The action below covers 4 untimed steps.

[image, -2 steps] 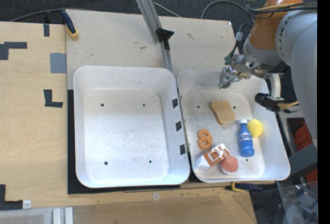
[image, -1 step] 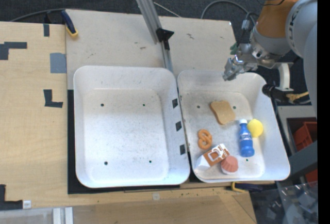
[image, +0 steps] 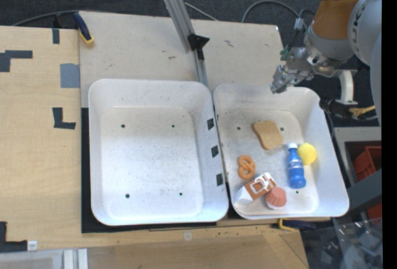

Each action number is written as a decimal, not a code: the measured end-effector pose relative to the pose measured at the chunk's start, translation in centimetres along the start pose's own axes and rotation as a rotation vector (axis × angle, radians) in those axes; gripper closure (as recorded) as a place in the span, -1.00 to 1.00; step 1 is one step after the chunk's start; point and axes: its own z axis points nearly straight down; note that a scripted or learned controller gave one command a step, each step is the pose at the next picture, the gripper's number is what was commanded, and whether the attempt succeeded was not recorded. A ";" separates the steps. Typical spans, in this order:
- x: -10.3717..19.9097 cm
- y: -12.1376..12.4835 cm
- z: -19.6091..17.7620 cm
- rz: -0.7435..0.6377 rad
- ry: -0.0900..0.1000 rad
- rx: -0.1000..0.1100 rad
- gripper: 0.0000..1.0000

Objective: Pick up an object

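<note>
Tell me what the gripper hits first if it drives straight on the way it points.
Probably the right bin's bare floor near its far wall; the gripper points down there, short of the bread slice. Depth is uncertain.

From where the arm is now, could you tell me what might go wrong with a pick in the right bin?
The blue bottle and yellow ball touch, so reaching for one may knock the other. The pretzel, orange-and-white box and red ball crowd the near corner. The gripper sits over the bin's far rim and could clip it descending.

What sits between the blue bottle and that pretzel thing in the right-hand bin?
Nothing: in the camera view, bare white bin floor separates the blue bottle from the pretzel.
</note>
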 end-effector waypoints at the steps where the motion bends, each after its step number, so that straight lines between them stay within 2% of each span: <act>1: 4.8 -1.0 -0.7 -0.004 0.002 0.003 1.00; 2: 10.2 -2.8 -1.7 -0.005 0.002 0.003 1.00; 3: 14.3 -4.4 -1.8 -0.004 0.002 0.004 1.00; 4: 19.4 -6.8 -2.5 -0.005 0.002 0.004 1.00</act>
